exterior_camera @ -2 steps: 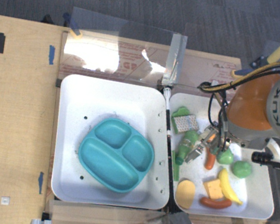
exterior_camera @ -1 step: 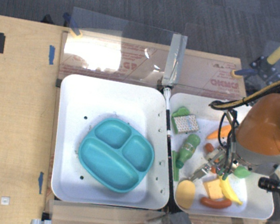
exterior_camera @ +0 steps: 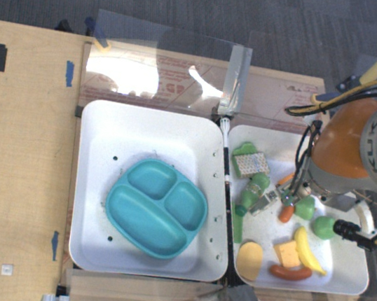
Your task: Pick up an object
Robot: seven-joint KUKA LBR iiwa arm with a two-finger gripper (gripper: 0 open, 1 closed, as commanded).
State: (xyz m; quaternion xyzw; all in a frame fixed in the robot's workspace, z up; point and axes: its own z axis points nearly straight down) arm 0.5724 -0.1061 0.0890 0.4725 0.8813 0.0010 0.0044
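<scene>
My end effector (exterior_camera: 287, 197) hangs low in the right bin (exterior_camera: 349, 278) among the toy food — whether it is released or clenched I cannot tell. Just beside it lie a carrot (exterior_camera: 286, 213) and a green ball (exterior_camera: 323, 227); a banana (exterior_camera: 308, 252) is nearer the front. A teal divided plate (exterior_camera: 156, 208) sits in the left bin (exterior_camera: 99, 132).
</scene>
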